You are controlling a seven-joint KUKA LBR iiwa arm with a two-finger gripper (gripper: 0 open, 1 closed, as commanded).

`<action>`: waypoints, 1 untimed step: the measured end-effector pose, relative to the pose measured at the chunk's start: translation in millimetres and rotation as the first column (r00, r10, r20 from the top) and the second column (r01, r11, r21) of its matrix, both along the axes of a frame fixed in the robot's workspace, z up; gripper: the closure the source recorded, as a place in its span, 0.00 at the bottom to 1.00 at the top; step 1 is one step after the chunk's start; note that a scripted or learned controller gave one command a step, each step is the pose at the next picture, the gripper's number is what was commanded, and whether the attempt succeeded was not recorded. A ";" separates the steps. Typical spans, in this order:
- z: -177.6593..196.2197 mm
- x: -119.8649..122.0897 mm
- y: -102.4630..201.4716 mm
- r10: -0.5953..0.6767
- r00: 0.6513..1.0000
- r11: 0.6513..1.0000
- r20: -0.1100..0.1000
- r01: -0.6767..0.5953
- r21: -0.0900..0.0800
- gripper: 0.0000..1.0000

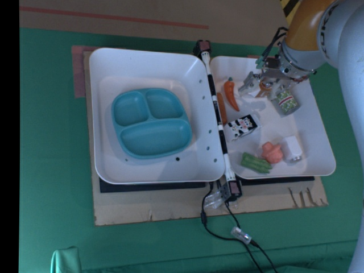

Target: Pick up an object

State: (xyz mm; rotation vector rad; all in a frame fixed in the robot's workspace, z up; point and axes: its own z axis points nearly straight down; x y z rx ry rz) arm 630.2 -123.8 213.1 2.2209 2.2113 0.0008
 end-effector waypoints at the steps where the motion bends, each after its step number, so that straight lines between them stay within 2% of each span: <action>1: -24.1 -21.3 -12.8 0.002 1.000 1.000 -0.003 -0.002 0.003 0.00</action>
